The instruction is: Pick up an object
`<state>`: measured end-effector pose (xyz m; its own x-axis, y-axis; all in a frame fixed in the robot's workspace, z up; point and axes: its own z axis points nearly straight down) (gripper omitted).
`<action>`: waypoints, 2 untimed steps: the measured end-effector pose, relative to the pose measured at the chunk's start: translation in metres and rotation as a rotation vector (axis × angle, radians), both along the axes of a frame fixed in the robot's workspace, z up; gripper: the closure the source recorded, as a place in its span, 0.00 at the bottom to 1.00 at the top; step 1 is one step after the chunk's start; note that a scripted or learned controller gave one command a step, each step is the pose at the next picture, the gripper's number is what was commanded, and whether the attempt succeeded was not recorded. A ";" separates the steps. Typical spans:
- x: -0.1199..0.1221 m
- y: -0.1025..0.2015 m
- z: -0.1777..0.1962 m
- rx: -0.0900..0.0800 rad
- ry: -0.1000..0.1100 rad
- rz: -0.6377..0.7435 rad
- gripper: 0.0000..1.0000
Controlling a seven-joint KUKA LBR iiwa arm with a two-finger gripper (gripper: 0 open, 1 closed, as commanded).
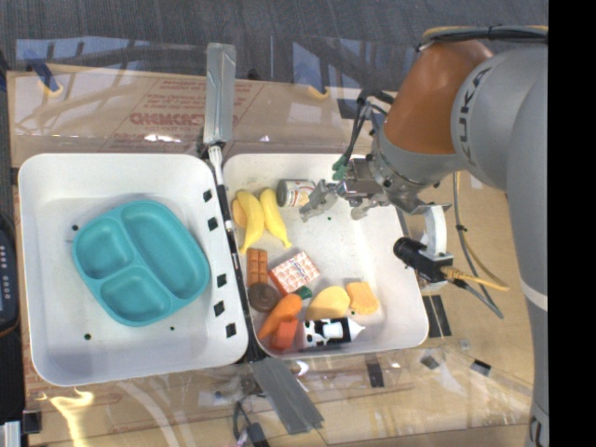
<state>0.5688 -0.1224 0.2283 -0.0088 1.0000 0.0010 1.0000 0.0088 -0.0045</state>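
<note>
Two white bins sit side by side in the camera view, and we read the layout as a sorting setup: the left bin (56,343) carries a teal divided plate (140,261), while the right bin (396,277) keeps the candidates crowded along its near and left sides. We count two bananas (259,218), a small can (296,192), a patterned packet (294,271), a carrot (279,315), a cheese wedge (328,301) and a black-and-white cow toy (328,333). The gripper (337,199) hovers over the bin's far part, just beside the can, jaws spread and gripping nothing, so we judge the can the likeliest target.
</note>
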 end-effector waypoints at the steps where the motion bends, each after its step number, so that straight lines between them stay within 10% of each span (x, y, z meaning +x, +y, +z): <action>1: 0.034 0.013 0.039 -0.001 -0.003 0.097 0.00; 2: 0.066 0.024 -0.118 0.000 0.012 -0.029 0.00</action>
<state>0.6348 -0.0988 0.1104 0.0207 0.9998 0.0012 0.9997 -0.0207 -0.0160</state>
